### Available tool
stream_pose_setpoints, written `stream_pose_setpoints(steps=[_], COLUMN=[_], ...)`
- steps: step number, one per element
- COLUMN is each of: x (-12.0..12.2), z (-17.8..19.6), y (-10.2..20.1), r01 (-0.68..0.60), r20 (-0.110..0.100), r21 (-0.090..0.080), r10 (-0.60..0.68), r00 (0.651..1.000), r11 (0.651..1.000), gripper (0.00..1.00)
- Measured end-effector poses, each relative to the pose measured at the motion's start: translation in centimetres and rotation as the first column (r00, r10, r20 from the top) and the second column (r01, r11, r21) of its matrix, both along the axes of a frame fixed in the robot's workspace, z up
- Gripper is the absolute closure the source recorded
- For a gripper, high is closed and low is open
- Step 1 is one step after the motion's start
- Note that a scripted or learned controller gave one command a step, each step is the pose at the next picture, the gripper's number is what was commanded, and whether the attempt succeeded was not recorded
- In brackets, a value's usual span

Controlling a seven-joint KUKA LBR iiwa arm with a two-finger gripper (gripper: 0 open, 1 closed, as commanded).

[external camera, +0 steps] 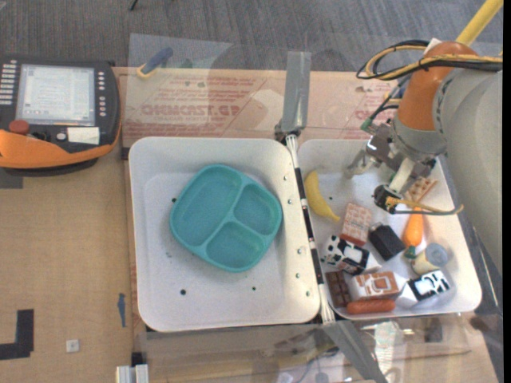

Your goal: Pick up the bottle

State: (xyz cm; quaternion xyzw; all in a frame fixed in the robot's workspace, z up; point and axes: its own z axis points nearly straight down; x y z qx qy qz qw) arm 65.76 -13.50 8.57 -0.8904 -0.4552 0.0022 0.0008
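Observation:
The right bin (pixel 467 294) holds a clutter of small items. A small orange bottle-shaped item (pixel 413 230) with a pale end lies near the bin's right wall, and I take it for the bottle. My gripper (pixel 382 175) hangs over the back of the right bin, under the orange wrist band (pixel 423 106). It is up and to the left of the orange item and apart from it. A thin yellow-orange cable runs from the gripper across the bin just above the item.
A yellow banana (pixel 318 198) lies by the divider. Small boxes, a black block (pixel 386 242) and black-and-white toys (pixel 345 252) crowd the front of the right bin. A teal divided plate (pixel 226 216) sits in the left bin. A teach pendant (pixel 56 114) rests at the far left.

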Motion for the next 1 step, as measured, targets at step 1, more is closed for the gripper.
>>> stream_pose_setpoints(steps=[1], x=[-6.95], z=[0.10], y=[-0.49], r01=[0.142], r20=[0.006], r21=[0.002], r10=[-0.143], r00=[0.990], r11=[0.990], gripper=[0.00])
